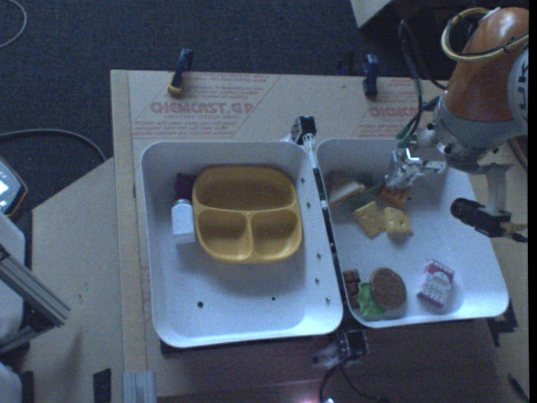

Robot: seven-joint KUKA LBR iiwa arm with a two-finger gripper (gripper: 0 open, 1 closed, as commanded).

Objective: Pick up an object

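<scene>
Item: pick attempt in progress, right bin (491, 263). Arm: grey with orange band, entering from the right, gripper (409, 172) lowered at the far end of the right bin, directly over a small orange-red piece (394, 196); whether the tips touch it cannot be told, and whether the jaws stand apart or together cannot be told at this slant and in this dim light. Right bin contents: a sandwich-like wedge (345, 191) at the far left corner; two yellow cheese-like blocks (381, 220) just near of the orange-red piece; a burger (388, 288) and a dark brown piece (351, 282) at the near left; a red-and-white carton (435, 282) at the near right. Left bin (168, 300) contents: a yellow divided tray (247, 212), a white bottle (183, 221) touching its left edge. Handling note, as judgement: the likely target is the orange-red piece; it is small and crowded by the wedge and cheese blocks, so descend straight, centre it between the tips, close fully before lifting, and rise vertically to avoid dragging neighbours or striking the bin wall.
</scene>
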